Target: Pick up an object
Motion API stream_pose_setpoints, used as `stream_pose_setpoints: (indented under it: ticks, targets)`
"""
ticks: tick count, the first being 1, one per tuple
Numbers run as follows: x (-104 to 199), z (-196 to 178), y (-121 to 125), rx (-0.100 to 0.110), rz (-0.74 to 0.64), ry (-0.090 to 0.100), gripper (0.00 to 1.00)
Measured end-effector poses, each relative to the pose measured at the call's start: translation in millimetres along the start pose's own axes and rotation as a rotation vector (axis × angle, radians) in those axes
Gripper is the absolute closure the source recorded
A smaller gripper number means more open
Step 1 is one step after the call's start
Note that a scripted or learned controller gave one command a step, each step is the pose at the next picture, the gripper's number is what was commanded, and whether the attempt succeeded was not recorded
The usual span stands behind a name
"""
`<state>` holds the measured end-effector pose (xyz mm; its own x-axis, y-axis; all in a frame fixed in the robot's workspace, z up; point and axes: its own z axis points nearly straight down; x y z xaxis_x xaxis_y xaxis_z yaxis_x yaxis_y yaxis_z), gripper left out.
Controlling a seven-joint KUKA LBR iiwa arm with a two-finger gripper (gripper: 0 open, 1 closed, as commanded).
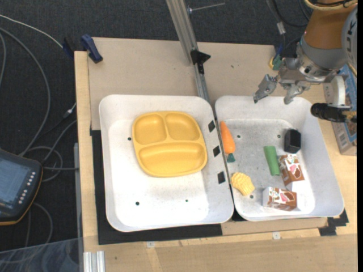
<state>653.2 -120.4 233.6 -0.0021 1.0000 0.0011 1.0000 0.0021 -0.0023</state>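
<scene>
My gripper [276,94] hangs over the far rim of the right bin [249,107], its two fingers spread open with nothing between them. Below it in that bin lie an orange carrot [227,137] by the left wall, a green block [271,159], a small black object [292,140], a yellow corn piece [243,183], and two brown-and-white packets [292,170] [281,198]. All of these lie nearer the camera than the gripper and apart from it.
The left bin [122,200] holds a yellow divided plate [168,142]. A metal post [182,17] slants up from between the bins. Cables and a tablet [16,184] sit off the bench at left. A blue clamp [91,47] grips the bench's far left corner.
</scene>
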Motion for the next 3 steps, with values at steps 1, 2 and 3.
stream_pose_setpoints:
  ticks: [1, 2, 3]
  targets:
    - [0.0, 0.0, 0.0, 0.0, 0.0, 0.0, 0.0]
    - [-5.4, 60.6, 2.6, 0.005, 0.002, 0.0, 0.0]
    - [-1.7, 123.8, -0.9, 0.007, 0.002, 0.001, 0.0]
